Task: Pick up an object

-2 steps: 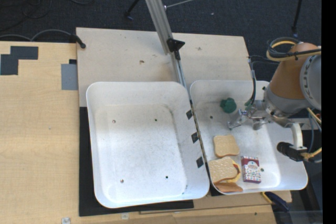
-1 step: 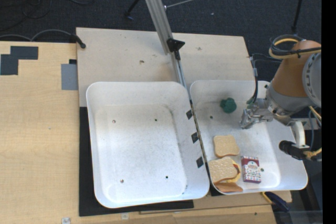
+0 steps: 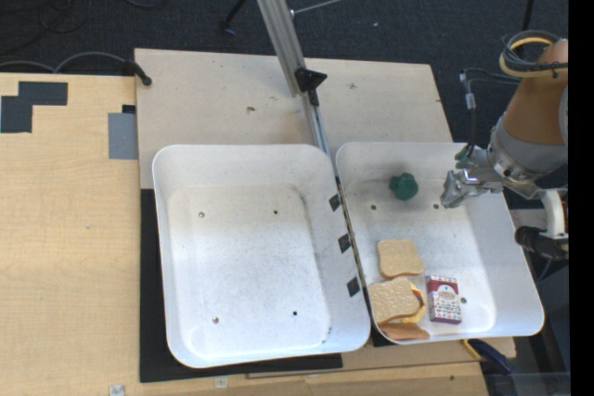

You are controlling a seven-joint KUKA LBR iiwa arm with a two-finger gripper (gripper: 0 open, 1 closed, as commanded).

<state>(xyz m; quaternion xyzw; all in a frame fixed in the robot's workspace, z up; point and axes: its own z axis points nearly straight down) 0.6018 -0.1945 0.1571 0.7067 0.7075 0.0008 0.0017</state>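
Holding a green ball [image 3: 403, 186], two toast slices [image 3: 399, 258] and a red box [image 3: 445, 300], the right bin [image 3: 492, 315] hosts an end effector [image 3: 452, 196] of unclear grip.

Nothing here reads clearly. The small red box [image 3: 445, 299] near the right bin's [image 3: 492, 246] front edge carries a pale printed label, but its lettering is too small to make out.
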